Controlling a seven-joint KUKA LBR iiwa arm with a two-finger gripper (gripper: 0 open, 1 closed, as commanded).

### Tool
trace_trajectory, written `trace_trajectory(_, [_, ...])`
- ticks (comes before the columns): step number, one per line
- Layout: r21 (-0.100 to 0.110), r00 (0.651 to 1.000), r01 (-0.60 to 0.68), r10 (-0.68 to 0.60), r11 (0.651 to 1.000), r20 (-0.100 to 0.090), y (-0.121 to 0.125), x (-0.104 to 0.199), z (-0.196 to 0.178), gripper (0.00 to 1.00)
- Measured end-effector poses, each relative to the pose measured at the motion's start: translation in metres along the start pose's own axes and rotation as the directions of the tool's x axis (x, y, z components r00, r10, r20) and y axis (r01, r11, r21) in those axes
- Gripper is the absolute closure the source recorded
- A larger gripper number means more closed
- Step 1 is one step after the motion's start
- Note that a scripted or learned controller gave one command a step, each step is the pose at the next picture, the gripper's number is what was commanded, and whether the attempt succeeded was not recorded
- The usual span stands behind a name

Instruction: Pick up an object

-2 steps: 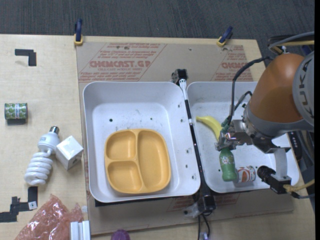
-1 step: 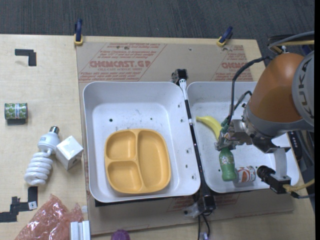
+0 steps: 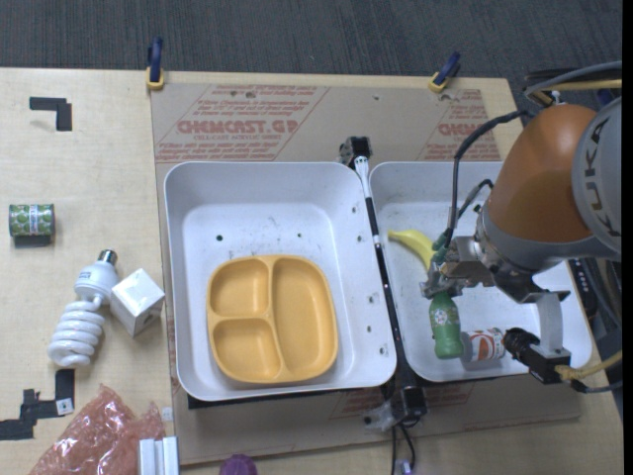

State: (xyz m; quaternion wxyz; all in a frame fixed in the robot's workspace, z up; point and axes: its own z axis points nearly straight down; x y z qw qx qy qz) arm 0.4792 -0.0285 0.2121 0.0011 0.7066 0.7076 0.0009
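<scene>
In the right bin (image 3: 406, 191), a yellow banana (image 3: 413, 244) lies near the left wall. A green bottle (image 3: 446, 328) lies in front of it, with a small red-and-white can (image 3: 484, 346) at its right. My gripper (image 3: 441, 283) hangs between the banana and the bottle, right at the bottle's cap end. The grey and orange arm covers the bin's right half.
The left bin (image 3: 188, 216) holds a yellow divided plate (image 3: 272, 318). On the bench to the left lie a spiral light bulb (image 3: 83, 310), a white cube (image 3: 137, 301), a green can (image 3: 31, 222) and a red mesh bag (image 3: 94, 433).
</scene>
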Motion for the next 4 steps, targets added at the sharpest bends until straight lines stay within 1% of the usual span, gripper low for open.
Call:
trace_trajectory(1, [0.0,1.0,0.001,-0.001,1.0,0.0,0.0,0.009,-0.003,1.0])
trace_trajectory(2, [0.002,1.0,0.001,-0.001,1.0,0.0,0.016,0.032,0.007,1.0])
trace_trajectory(3, [0.003,1.0,-0.002,0.002,1.0,0.0,-0.001,0.042,0.02,1.0])
trace_trajectory(4, [0.003,1.0,0.001,-0.001,1.0,0.001,0.08,0.052,-0.033,1.0])
